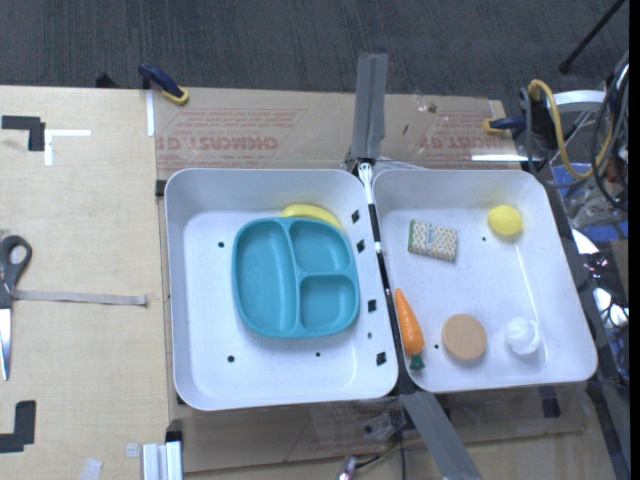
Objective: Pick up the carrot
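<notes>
The carrot lay against the right bin's left wall, beside a tan disc. A teal tray half hid a yellow thing in the left bin

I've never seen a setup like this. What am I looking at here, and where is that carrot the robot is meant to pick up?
This is one photo from a camera fixed above a workbench, looking down at a slant. Two shallow white bins sit side by side. The left bin holds a blue divided plate with something yellow peeking out behind it. The right bin holds the carrot, lying along its left wall, plus a tan round disc, a yellow ball, a small patterned block and a small white object. Scissors lie on the bench at far left. Nothing is being held yet.
</notes>
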You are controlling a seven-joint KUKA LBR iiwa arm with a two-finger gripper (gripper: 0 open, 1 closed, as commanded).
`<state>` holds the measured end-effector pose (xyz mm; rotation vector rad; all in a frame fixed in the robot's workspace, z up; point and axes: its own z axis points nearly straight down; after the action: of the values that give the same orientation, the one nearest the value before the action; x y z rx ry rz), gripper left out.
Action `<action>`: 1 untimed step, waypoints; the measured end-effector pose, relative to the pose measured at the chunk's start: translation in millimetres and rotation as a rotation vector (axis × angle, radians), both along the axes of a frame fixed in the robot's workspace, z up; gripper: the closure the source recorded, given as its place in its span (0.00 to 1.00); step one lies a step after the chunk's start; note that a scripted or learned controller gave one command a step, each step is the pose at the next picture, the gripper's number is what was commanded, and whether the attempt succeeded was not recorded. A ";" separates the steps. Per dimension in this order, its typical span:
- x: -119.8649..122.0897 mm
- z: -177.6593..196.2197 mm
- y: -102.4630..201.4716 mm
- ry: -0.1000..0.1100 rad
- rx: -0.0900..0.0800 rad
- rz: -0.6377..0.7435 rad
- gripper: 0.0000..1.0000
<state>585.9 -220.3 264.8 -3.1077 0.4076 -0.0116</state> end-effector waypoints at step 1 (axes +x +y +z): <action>-61.7 -2.3 -0.8 -0.002 0.001 0.058 1.00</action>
<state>524.3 -221.1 262.5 -3.1168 0.3173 -0.0134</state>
